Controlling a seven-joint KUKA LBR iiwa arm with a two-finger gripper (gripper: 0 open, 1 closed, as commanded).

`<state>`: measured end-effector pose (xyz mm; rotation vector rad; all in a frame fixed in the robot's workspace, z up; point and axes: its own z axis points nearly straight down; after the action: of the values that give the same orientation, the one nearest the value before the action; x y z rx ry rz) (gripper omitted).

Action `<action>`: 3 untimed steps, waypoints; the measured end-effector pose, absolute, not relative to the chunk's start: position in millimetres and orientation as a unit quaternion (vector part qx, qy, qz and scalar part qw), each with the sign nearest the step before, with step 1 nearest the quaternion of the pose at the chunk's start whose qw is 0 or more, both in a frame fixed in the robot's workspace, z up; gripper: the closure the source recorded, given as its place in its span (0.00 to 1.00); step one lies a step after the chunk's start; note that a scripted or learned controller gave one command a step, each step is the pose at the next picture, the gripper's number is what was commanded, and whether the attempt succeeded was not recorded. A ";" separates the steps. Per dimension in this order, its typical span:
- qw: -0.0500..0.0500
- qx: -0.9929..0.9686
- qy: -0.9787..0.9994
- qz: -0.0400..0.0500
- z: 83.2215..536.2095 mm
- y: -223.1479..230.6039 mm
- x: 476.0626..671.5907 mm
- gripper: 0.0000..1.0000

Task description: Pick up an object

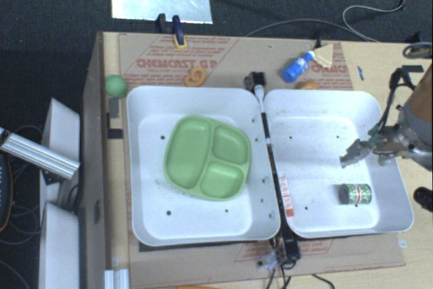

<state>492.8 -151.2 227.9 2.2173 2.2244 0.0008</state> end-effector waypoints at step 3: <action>0.003 0.706 0.708 0.002 96.2 -207.2 488.6 1.00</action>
<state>488.6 -207.2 96.2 2.2146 2.2187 0.0048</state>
